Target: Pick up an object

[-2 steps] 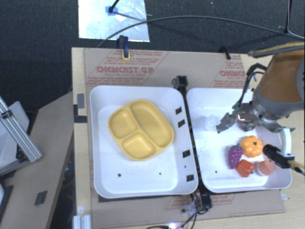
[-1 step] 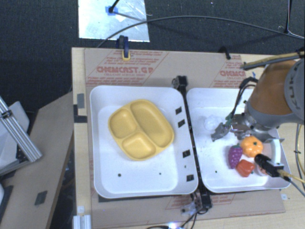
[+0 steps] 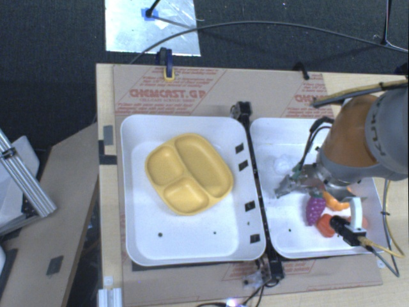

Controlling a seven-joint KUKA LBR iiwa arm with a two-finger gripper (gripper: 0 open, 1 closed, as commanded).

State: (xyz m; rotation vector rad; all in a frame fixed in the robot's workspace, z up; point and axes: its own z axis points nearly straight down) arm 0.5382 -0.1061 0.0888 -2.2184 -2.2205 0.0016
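While the jaws (image 3: 284, 187) hover, purple grapes (image 3: 314, 210) lie just beside.

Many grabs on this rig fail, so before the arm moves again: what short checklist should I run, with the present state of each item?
1. Gripper over the right bin: ok.
2. Something between the fingers: cannot tell, too small and blurred.
3. Targets within the right bin: ok, a purple toy and orange pieces lie beside the wrist.
4. Toys apart from one another: not ok, they cluster together, partly under the arm.
5. Yellow divided plate in the left bin, away from the arm: ok.
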